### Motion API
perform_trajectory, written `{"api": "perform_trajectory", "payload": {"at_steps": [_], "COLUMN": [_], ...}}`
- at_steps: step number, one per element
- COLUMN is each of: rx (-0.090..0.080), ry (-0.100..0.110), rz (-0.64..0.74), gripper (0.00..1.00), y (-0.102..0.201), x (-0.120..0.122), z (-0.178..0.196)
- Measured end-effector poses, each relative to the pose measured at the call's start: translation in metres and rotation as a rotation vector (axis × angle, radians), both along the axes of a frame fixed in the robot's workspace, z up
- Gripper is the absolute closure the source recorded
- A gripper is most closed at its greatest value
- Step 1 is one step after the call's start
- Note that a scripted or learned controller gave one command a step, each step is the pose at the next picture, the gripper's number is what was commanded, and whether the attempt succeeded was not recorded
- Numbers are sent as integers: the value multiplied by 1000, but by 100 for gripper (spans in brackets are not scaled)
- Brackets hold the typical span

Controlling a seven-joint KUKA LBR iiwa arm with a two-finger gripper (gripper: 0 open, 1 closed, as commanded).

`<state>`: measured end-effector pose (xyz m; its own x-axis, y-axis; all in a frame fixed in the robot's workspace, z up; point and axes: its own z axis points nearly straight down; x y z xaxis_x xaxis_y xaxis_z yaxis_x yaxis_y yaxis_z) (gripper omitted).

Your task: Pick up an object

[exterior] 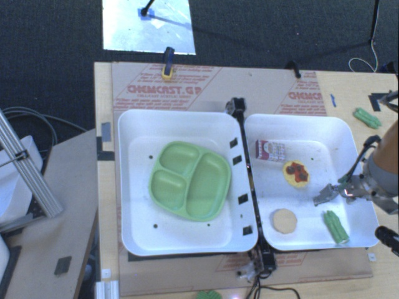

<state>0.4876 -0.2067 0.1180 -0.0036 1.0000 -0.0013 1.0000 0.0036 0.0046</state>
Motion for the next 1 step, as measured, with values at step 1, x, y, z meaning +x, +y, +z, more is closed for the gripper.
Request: {"api": "perform_trajectory", "payload": {"at_steps": [1], "rx": [2], "ry": [5], "rz": [-2], "gripper": [0], "y": [1], "x": [-1], "z": [-35]}}
